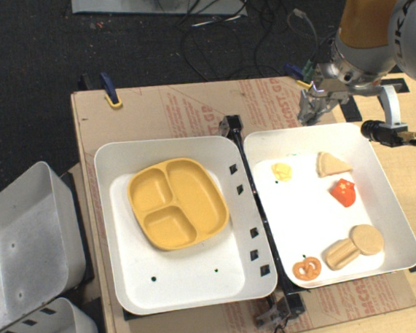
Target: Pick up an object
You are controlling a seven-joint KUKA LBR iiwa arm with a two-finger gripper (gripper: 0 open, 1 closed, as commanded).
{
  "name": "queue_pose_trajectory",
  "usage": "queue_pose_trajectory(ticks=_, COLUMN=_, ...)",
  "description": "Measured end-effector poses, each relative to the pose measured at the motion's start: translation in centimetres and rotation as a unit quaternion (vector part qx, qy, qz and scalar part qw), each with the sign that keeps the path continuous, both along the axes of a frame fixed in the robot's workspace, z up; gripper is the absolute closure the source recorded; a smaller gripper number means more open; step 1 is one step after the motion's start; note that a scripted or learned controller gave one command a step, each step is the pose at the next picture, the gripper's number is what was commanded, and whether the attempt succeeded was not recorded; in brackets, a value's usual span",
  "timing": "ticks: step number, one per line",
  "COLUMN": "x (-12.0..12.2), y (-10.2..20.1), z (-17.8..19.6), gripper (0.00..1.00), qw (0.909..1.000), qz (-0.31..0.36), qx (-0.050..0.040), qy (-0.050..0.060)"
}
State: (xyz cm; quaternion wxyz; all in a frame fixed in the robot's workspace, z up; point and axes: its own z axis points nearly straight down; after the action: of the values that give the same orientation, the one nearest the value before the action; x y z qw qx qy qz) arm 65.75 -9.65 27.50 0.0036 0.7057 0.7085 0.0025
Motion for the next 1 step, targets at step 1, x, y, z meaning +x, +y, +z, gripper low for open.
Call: queue_pose_trajectory(ticks=1, x=-2.05, y=4.73, z=-1.70, gripper=1.00, qw=1.0000, qz=0.001, qx=0.0008, qy=0.005)
